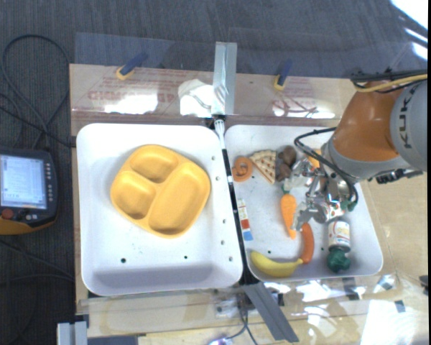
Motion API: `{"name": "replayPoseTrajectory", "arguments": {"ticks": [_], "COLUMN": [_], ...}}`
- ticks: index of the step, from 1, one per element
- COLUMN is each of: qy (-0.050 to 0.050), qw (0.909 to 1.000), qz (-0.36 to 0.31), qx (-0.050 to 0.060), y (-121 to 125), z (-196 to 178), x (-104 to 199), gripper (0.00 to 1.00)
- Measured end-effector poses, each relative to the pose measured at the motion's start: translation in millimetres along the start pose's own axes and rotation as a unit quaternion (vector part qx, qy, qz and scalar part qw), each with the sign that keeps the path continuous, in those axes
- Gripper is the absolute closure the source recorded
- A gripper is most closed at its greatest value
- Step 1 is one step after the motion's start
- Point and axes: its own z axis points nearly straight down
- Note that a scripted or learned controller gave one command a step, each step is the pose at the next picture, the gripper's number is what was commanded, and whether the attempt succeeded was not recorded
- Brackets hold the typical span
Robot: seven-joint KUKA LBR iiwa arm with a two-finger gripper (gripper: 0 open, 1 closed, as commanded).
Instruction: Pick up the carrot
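1. The carrot (289, 210) lies flat on the floor of the right bin (266, 192), pointing roughly toward the near rim, with a red sausage (307, 243) just beside its lower end and a banana (275, 264) near the front wall. It is not lifted.
2. The hand (314, 201) hangs low over the right bin, just to the right of the carrot and very close to it. I cannot tell from this angle whether it touches the carrot, nor whether it is released or clenched; the metal parts blur together.
3. Nothing visibly sits in the hand's grasp, so I judge the pick is not yet made.
4. Done so far, by the look of it: the arm (373, 131) is brought over the correct bin and down beside the target.
5. Left to do: centre on the carrot, close on it, and raise it clear of the bottle (337, 241) and the waffle (266, 165) nearby.
6. The left bin (100, 257) holds a yellow tray (160, 189) and plays no part.
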Motion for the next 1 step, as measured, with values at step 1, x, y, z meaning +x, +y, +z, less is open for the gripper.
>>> {"name": "replayPoseTrajectory", "arguments": {"ticks": [1], "qy": [0.000], "qw": [0.9999], "qz": [0.011], "qx": [0.000], "y": [48.9], "z": [22.0], "x": [12.3], "gripper": [0.00]}}
